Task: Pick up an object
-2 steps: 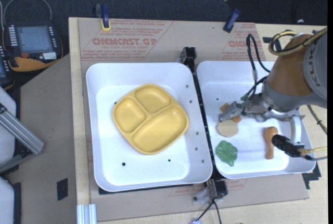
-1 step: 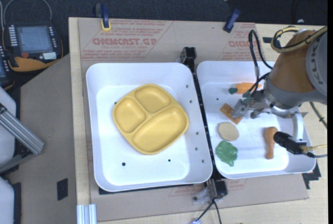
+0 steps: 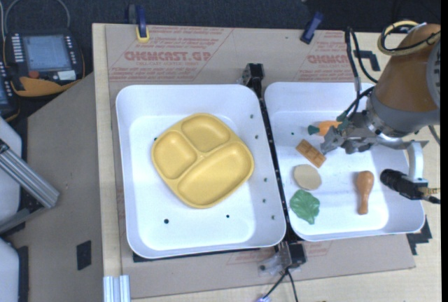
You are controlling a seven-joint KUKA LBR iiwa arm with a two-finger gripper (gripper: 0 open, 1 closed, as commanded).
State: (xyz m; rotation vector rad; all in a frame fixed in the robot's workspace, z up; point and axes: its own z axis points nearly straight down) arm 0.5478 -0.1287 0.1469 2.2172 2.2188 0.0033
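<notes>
The right bin (image 3: 399, 223) holds several small toy foods: a brown block (image 3: 309, 152), a beige round piece (image 3: 306, 177), a green leafy piece (image 3: 305, 204), a tan drumstick (image 3: 363, 189) and an orange-and-green carrot (image 3: 320, 129). My gripper (image 3: 334, 139) hangs low over the bin's upper middle, just right of the carrot and the brown block. Nothing shows between its fingers.
The left bin (image 3: 140, 202) bears a yellow three-part plate (image 3: 203, 159) in its middle. Clamps (image 3: 253, 73) stand where the bins meet at the back, and cables run along the right side. A teach pendant (image 3: 43, 59) lies off the bench at left.
</notes>
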